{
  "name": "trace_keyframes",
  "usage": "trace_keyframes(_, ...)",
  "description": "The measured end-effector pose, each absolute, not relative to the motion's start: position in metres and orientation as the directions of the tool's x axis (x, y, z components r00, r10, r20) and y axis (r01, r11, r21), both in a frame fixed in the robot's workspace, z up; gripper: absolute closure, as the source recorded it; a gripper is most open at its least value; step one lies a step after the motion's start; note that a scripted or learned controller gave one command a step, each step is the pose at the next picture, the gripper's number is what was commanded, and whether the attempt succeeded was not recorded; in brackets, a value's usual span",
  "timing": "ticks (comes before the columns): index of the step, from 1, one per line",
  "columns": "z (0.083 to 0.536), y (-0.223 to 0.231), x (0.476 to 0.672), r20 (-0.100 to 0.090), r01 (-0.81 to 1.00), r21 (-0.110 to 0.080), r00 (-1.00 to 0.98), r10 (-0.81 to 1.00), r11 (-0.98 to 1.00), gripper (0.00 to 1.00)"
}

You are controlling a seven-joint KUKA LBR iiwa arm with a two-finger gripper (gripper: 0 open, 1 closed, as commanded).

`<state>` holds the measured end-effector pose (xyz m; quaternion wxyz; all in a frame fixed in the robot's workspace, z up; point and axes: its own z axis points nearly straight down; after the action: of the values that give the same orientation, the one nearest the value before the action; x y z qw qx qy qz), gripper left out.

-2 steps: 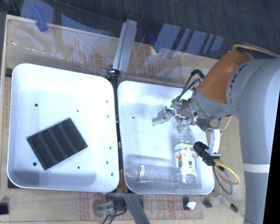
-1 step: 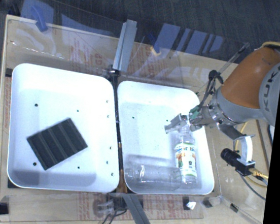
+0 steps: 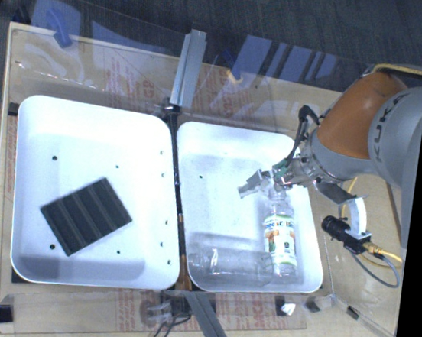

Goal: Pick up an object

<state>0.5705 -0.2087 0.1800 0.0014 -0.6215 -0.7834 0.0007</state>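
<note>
Since the bottle (image 3: 279,241) lies by the right bin's (image 3: 191,200) right wall, cap toward the gripper (image 3: 265,180), I'd drop squarely across its neck. Can't tell the fingers' state.

Two bins (image 3: 17,177), two bottles (image 3: 280,238), one pad (image 3: 85,215)

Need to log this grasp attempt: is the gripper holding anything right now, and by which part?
Cannot be told. The gripper sits right at the cap end of the clear labelled bottle in the right bin, but a grip isn't visible.
</note>
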Motion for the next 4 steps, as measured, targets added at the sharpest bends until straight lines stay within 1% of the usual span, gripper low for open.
trace_keyframes(1,0.196,-0.209,0.558,0.003,0.967,-0.003,-0.255,0.967,0.255,0.0)
trace_keyframes(2,0.154,-0.208,0.563,0.002,0.956,-0.003,-0.293,0.956,0.293,0.0)
trace_keyframes(3,0.169,-0.21,0.553,0.002,0.967,-0.003,-0.255,0.967,0.255,0.0)
trace_keyframes(4,0.169,-0.211,0.563,-0.001,0.959,0.001,-0.283,0.959,0.283,0.0)
